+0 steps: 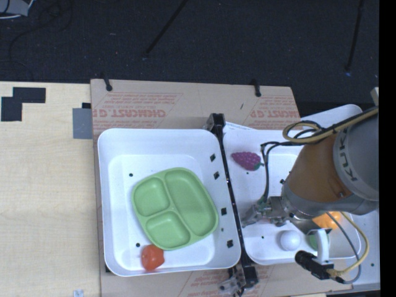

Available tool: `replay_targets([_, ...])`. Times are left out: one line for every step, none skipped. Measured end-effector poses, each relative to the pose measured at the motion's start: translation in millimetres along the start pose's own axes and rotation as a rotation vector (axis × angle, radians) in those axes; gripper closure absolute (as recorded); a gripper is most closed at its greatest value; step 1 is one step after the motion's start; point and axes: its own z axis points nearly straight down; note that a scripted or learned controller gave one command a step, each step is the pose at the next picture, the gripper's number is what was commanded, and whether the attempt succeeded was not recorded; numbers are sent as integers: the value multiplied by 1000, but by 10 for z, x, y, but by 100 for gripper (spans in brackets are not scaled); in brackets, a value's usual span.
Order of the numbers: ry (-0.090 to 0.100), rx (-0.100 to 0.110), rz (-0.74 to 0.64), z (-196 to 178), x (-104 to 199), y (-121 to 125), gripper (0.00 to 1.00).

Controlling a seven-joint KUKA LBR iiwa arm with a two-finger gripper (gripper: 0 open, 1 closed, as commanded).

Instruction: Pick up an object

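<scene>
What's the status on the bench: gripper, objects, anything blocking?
Gripper low in right bin, fingers unclear. White ball beside it, purple grapes further back. Arm covers much of that bin.

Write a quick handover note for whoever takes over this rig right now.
Pincer: low in the right bin, near the divider; whether it is open or shut can't be read from here, and nothing is seen in it.
Right bin: purple grapes at the far end, white ball near the front, something green and orange partly hidden under the arm.
Left bin: green tray, red object at its front corner.
Done: no pick confirmed.
Left: grasp one object and lift it; the ball is probably closest.
</scene>
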Motion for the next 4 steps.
replay_targets([0, -1, 7, -108, -14, 5, 100])
replay_targets([-2, -7, 0, -671, -80, 86, 100])
replay_targets([-1, -8, -1, -1289, -35, 99, 100])
replay_targets([-1, -6, 0, -1646, -45, 104, 100])
